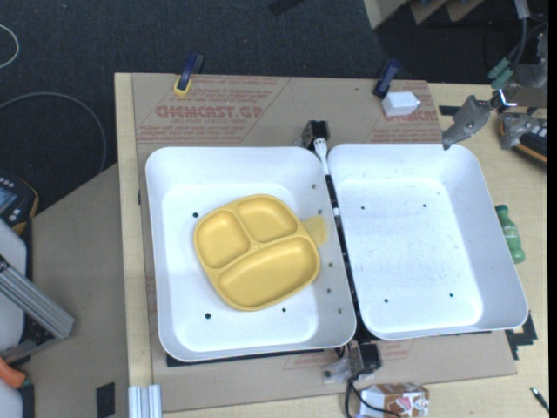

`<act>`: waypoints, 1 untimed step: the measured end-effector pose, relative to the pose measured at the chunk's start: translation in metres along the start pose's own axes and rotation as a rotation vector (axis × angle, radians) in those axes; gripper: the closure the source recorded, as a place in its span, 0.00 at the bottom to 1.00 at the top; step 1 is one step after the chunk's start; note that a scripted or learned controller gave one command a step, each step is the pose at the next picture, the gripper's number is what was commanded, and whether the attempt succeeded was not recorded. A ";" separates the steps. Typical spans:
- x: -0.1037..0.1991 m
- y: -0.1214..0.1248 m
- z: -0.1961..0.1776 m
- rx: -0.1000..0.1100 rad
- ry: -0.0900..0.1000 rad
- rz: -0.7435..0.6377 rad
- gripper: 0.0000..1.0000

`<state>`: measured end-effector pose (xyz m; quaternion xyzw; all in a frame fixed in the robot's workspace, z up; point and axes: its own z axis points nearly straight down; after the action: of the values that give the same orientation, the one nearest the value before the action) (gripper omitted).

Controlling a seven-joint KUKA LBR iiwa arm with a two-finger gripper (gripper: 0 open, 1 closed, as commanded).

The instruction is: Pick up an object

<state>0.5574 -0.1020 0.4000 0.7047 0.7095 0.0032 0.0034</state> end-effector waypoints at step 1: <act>0.070 -0.057 -0.130 -0.010 0.002 -0.004 0.00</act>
<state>0.4990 -0.0322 0.5299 0.7034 0.7108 0.0076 0.0062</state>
